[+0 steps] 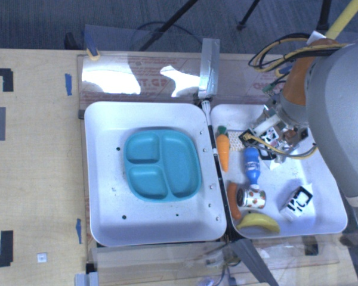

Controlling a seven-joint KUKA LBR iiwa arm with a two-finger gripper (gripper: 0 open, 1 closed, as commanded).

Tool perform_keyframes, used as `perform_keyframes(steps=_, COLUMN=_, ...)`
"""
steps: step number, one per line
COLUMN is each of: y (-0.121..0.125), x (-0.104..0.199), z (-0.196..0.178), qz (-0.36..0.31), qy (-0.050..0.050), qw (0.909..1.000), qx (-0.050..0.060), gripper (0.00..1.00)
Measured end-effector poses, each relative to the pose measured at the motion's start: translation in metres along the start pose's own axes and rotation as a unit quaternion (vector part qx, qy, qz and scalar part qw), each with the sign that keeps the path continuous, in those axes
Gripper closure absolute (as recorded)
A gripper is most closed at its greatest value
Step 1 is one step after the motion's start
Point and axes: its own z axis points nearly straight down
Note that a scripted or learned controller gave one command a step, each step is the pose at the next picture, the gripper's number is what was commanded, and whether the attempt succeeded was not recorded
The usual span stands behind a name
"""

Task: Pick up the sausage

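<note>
A teal divided plate sits in the left bin. In the right bin, the sausage lies along the left wall, beside a small mug and above a banana, well below-left of the gripper, whose state I cannot tell. No writing is legible.

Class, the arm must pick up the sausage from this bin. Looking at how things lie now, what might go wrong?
1. The sausage lies against the bin's left wall, leaving little room for the gripper on that side.
2. A small mug touches it and a banana lies at its lower end, so either may be knocked or taken instead.
3. The orange carrot nearby looks similar and could be mistaken for it.
</note>
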Motion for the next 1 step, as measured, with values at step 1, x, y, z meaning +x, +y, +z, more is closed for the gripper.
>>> perform_keyframes(steps=1, y=-0.0001, x=0.0, z=0.0001, qz=0.0, qy=0.0, qw=1.0, qx=0.0, gripper=0.0)
